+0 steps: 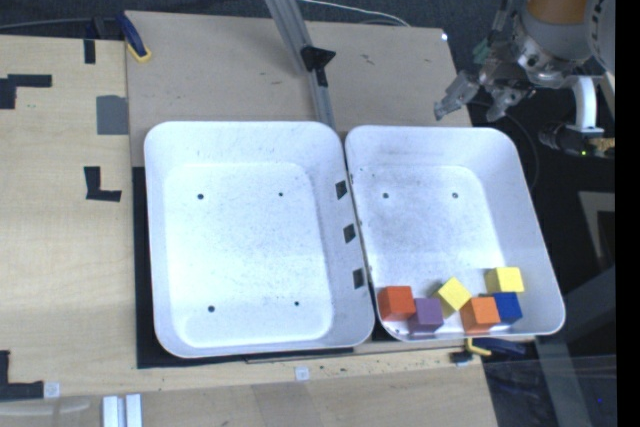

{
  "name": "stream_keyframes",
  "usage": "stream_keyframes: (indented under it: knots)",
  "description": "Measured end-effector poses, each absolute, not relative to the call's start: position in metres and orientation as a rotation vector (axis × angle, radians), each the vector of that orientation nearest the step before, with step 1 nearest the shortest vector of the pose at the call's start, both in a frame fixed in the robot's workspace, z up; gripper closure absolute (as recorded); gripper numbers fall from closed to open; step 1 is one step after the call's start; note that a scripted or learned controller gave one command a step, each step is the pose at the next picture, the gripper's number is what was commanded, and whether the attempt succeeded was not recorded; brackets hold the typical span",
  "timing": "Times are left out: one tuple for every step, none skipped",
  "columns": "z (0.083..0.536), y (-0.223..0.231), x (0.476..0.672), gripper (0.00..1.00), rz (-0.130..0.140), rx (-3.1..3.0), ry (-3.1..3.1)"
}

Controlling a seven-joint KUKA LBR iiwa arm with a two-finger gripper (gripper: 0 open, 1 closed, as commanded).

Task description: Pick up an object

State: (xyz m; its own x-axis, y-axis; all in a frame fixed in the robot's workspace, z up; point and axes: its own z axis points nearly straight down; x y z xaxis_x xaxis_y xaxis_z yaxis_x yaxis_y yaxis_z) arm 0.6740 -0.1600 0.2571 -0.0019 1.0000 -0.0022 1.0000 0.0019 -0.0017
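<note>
Six small blocks with matte, flat faces and crisp edges are bunched along the near wall of the right bin (pixel 520 165), which serves as the landmark here. From that bin's near-left corner outward lie an orange cube (pixel 396 301), a purple cube (pixel 428 313) touching it, a yellow cube (pixel 454 294) turned on a diagonal just behind the purple one, a second orange cube (pixel 481 312), a blue cube (pixel 507 307) pressed against that orange one, and a second yellow cube (pixel 507 279) just behind the blue. All rest on the bin floor; none is lifted.

The right bin is a shallow white tray with rounded corners, a smooth rolled rim and a floor speckled with fine dark marks and a few small dark dots. The left bin (pixel 160 215), of the same shape and finish, touches it along its left rim, where small dark tabs sit in the seam.

The gripper (pixel 452 102) hangs beyond the right bin's far rim, above the bare board, well apart from the blocks. Its metal fingers point down and to the left; nothing is between them, and I cannot tell how far they are parted. Above it rise the grey wrist and orange band.

A ribbed metal rail (pixel 280 0) slants in from the far side toward the seam between the bins, over a pale wooden bench (pixel 60 215).
</note>
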Motion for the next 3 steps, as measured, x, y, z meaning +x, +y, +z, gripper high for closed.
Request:
stream_keyframes:
  knots:
    - [0.257, -0.160, 0.674, 0.00, -0.004, 2.219, 2.223]
    - [0.177, -0.171, 0.582, 0.00, -0.014, 2.232, 2.225]
    - [0.271, -0.158, 0.556, 0.00, 0.005, 2.215, 2.219]
